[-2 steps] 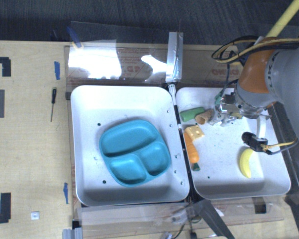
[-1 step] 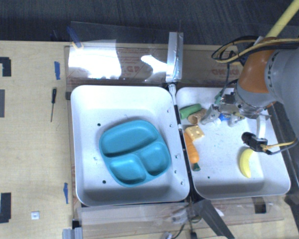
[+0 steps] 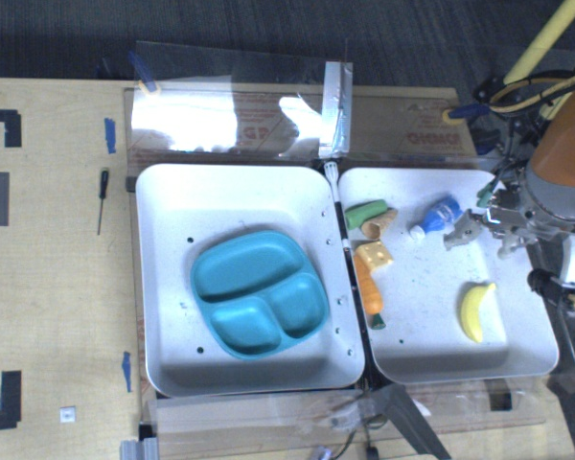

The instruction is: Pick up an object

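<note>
Risk: a grasp along the right bin's (image 3: 431, 353) wall could slip, since the carrot (image 3: 369, 290) and cheese wedge (image 3: 374, 255) crowd it. Left bin (image 3: 163, 257): blue divided tray (image 3: 259, 293). Right bin: green piece (image 3: 364, 211), blue bottle (image 3: 438, 215), banana (image 3: 473, 310). Gripper (image 3: 489, 226) hangs above, beside the bottle; its grasp cannot be judged.

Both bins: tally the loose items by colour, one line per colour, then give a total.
Blue: 2, the divided tray and the small bottle
Green: 1, the green piece
Tan: 2, the tan block and the tan piece
Orange: 1, the carrot
Yellow: 1, the banana
Total: 7
</note>
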`<move>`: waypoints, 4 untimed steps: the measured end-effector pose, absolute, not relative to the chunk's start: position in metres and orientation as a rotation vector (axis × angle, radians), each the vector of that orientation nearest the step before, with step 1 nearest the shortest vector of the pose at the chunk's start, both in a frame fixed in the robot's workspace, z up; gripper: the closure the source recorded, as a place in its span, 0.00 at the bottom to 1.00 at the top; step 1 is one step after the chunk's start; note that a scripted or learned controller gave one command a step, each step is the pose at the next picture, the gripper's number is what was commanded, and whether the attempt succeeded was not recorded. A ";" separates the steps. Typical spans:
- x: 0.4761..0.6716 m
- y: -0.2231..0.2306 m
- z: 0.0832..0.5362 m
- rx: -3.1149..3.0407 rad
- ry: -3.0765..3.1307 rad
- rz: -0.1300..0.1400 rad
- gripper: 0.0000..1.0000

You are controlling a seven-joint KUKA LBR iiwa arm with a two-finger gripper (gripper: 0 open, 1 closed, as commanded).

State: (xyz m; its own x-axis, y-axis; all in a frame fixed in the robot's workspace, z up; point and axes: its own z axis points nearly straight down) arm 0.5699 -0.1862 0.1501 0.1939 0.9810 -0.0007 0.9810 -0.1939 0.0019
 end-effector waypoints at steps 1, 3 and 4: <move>0.667 -0.186 0.086 2.284 2.156 0.001 0.00; 0.653 -0.175 0.087 2.288 2.143 0.003 0.00; 0.655 -0.174 0.098 2.282 2.145 0.004 1.00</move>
